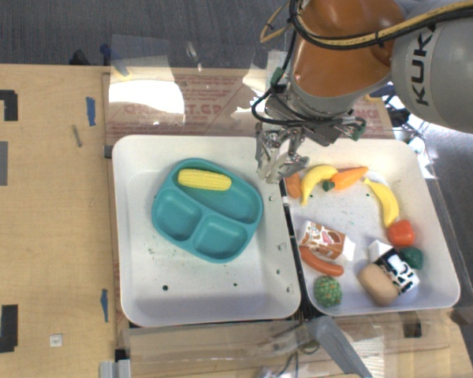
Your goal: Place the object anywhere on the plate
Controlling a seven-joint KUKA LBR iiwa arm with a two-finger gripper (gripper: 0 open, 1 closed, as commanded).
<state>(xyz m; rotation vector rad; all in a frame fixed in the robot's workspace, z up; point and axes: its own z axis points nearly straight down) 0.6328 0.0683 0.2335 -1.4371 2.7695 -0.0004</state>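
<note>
One corn cob [204,180] on teal plate [221,239], tool [277,166] beside

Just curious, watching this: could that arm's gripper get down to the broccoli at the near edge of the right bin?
Probably yes. The broccoli lies uncovered, with only a sausage close beside it, and the gripper hangs above the same bin, further back.

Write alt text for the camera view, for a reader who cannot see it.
A corn cob lies in the top compartment of a teal plate in the left bin. The arm's end effector hangs over the divide between the bins. The right bin holds toy food, among it two bananas, a carrot, a sausage and broccoli.
</note>
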